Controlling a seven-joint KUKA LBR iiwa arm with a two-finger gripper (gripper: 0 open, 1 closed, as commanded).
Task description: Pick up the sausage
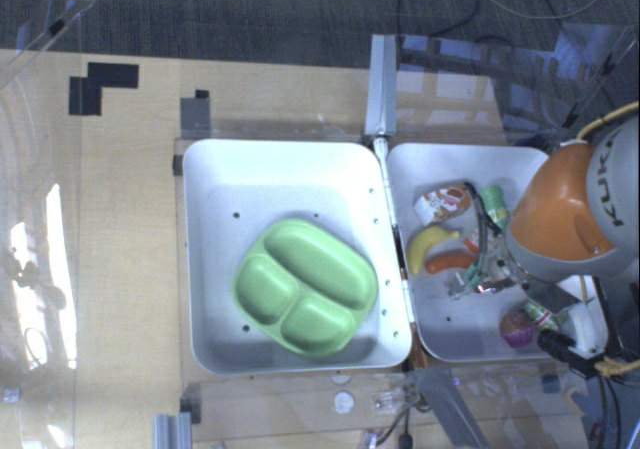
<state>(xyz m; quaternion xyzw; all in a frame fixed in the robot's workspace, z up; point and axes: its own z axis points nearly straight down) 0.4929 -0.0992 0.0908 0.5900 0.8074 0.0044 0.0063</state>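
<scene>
The sausage (448, 261) is a short red-orange piece lying in the right bin (440, 337), just below a yellow banana (432, 240). My gripper (482, 275) hangs low over the right bin, its tip just right of the sausage and close to it. The grey arm with its orange band (560, 207) reaches in from the right and covers the bin's right side. Nothing shows between the gripper and the sausage that tells of a hold.
The left bin (215, 237) holds a green divided plate (305, 285). In the right bin lie a white-and-orange packet (443, 202), a green item (493, 205) and a purple item (518, 327). A metal divider (381, 97) stands between the bins at the back.
</scene>
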